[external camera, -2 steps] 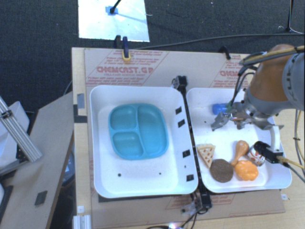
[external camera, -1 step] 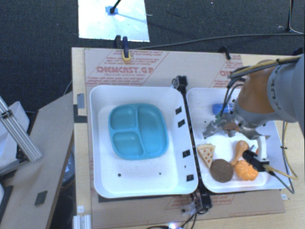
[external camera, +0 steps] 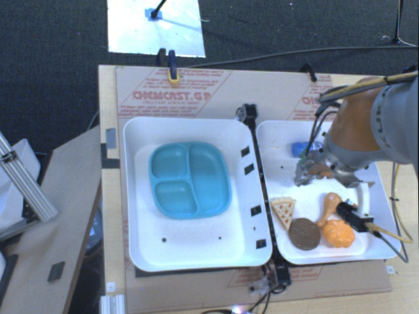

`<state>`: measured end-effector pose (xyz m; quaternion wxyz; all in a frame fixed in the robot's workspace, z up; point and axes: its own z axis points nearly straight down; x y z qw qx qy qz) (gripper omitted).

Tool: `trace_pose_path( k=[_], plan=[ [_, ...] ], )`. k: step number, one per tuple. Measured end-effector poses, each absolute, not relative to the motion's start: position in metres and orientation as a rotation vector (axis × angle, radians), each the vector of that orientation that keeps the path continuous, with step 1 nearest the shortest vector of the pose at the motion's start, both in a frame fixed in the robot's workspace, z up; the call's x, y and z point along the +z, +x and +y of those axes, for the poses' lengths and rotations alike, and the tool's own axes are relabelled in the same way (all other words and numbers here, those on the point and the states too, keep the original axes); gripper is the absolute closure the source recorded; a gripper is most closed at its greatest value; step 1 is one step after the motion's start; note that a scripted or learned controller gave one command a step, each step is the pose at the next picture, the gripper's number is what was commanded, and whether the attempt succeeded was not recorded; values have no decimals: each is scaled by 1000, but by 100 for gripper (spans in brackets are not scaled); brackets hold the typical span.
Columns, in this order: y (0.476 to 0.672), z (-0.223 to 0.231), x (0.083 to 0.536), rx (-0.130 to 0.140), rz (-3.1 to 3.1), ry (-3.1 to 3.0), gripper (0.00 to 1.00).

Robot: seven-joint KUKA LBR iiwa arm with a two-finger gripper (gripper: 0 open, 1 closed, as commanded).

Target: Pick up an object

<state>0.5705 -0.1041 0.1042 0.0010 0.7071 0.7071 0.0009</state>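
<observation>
Dark carpet surrounds a counter [external camera: 196, 93] bearing two white bins. Beside the right bin [external camera: 275, 136], the left one holds a blue divided plate [external camera: 190, 178]. Inside the right bin, the claw [external camera: 306, 173] hovers low near its middle; how it is set cannot be told. Just below it lie a pizza slice [external camera: 284, 211], brown patty [external camera: 304, 233], drumstick [external camera: 329, 208] and orange piece [external camera: 338, 234]. Crowding risks a glancing, empty grasp.

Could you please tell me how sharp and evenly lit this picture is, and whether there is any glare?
Camera view: lighting is even, shadows soft; the blue plate and toy food look fairly sharp; the pale sheet on the dark floor is glary and washed out; the gripper is smeared and hard to read.
</observation>
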Motion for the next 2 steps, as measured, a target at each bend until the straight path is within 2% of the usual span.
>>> trace_pose_path(
  k=[2],
  plan=[
    [585, -89, 212, 7, 2223, 2212, 100]
  ],
)
